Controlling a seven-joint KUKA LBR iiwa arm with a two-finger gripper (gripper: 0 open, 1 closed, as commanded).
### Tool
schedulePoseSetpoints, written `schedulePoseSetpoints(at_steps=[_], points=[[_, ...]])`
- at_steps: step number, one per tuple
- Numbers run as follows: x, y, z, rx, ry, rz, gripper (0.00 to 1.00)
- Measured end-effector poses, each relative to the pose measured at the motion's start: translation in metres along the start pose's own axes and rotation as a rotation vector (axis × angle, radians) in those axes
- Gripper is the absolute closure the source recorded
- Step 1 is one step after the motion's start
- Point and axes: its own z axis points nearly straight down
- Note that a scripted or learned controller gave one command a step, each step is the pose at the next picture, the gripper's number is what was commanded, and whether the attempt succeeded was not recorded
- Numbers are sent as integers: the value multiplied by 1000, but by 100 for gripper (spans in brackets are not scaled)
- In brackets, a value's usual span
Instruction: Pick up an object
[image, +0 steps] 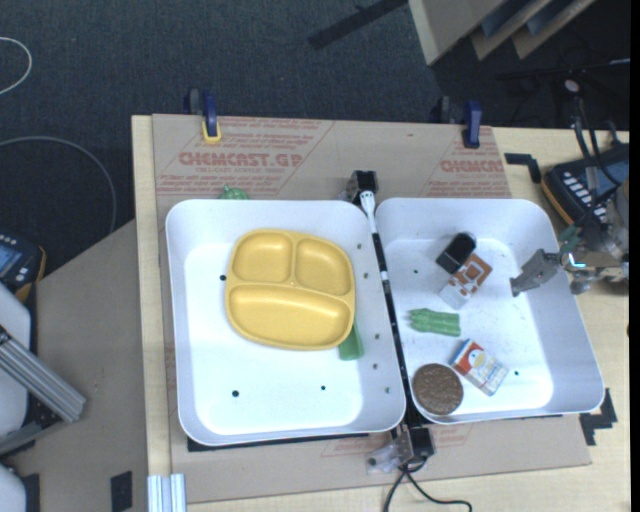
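A dark carpeted floor surrounds a bench topped with a brown cardboard sheet (300, 150) printed with red lettering and held at its far edge by two blue and yellow clamps. Two shallow white bins sit side by side on the sheet, touching along their inner edges.

The left bin (200, 400) holds a yellow divided plate (291, 290) with three compartments, lying flat in the bin's upper middle. A small green piece (350, 346) lies just beside the plate's lower right edge, near the bin's right wall.

The right bin (560, 370) holds several small things. A black block (456, 249) lies near the top centre, touching a small box with orange and white markings (468, 277) just below it. A green bumpy object (435, 322) lies left of centre. A small red, white and blue carton (479, 367) lies lower down, and a round brown disc (438, 389) rests in the bin's lower left corner, just beside the carton.

The gripper (535, 270) reaches in from the right, a grey piece hovering over the right bin's right side, well apart from the objects. It is too small and blurred to tell how far its pincer is open, and nothing shows between its tips.
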Motion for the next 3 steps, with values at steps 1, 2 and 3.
schedulePoseSetpoints(at_steps=[1,2,3], points=[[-26,-8,-222,-23,-10,0,0],[-55,-33,-293,-14,-8,4,0],[-53,-31,-299,-10,-7,0,100]])
